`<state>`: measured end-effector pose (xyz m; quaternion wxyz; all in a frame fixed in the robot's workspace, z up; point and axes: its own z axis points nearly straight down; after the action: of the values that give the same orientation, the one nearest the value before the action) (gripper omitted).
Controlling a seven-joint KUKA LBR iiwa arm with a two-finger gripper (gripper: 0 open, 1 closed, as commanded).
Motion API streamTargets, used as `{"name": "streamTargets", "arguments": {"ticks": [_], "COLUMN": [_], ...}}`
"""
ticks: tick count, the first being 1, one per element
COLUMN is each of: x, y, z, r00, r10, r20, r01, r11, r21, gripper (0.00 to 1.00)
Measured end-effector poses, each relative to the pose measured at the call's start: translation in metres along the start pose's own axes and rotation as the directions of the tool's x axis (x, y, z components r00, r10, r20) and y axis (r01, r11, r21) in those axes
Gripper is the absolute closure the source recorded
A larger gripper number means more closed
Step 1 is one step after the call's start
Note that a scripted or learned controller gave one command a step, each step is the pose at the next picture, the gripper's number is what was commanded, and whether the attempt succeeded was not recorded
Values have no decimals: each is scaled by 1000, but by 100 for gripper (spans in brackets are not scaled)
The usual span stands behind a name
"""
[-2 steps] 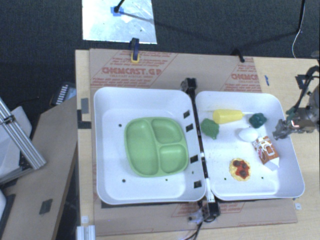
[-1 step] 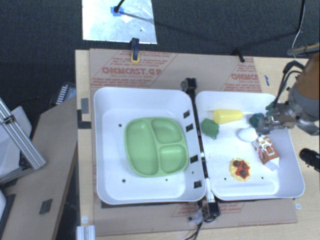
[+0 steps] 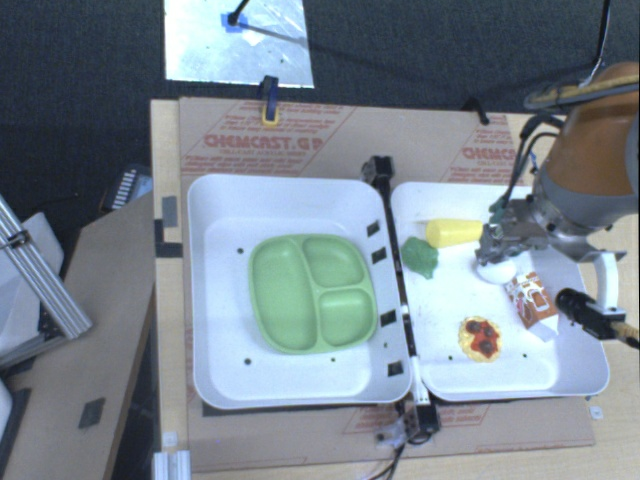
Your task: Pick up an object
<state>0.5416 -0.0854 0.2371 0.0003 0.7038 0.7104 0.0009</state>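
My gripper (image 3: 496, 256) hangs low in the right bin (image 3: 575, 378), near its back right part, right over a small white object (image 3: 497, 271) that shows just beneath it. A yellow wedge (image 3: 453, 232) lies to the gripper's left, and a green leafy piece (image 3: 420, 257) sits further left by the bin's divider. A small orange and white carton (image 3: 530, 301) lies just in front and to the right of the gripper. A yellow disc with red bits (image 3: 480, 337) rests nearer the front.
The left bin (image 3: 215, 268) holds a green divided plate (image 3: 310, 292). A black clamp strip (image 3: 392, 268) runs between the bins. The arm's orange band (image 3: 600, 143) looms over the right bin's back right corner.
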Motion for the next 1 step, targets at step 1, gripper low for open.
{"name": "streamTargets", "arguments": {"ticks": [1], "x": [50], "y": [21], "z": [13], "r00": [1000], "r10": [-1], "r20": [-1], "r01": [1], "r11": [1000], "r21": [0], "gripper": [100]}}
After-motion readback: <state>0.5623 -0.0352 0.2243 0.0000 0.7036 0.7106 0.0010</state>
